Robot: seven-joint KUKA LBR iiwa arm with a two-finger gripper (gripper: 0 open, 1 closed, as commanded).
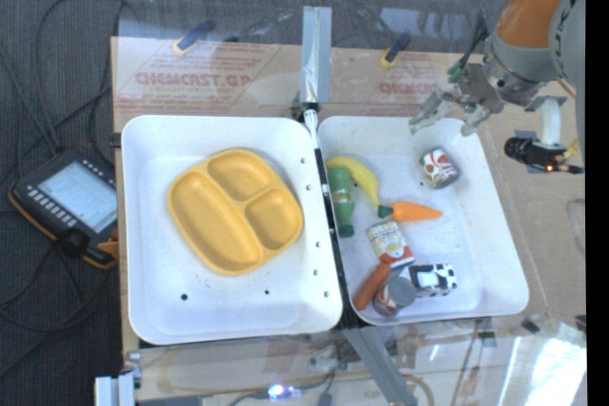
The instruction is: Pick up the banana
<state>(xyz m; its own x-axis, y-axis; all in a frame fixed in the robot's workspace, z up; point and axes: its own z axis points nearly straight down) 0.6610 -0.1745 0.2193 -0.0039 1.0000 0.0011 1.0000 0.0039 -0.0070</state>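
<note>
Lying curved and smooth (yellow) in the glossy right bin (495, 233), the banana (359, 178); claw (447, 116) spread wide, holding nothing.

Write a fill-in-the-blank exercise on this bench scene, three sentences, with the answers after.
1. The yellow divided plate lies in the ____ bin.
2. The banana lies in the right bin, touching the ____ bottle.
3. The gripper hangs open above the right bin's ____ edge.

Missing words: left; green; far
</note>
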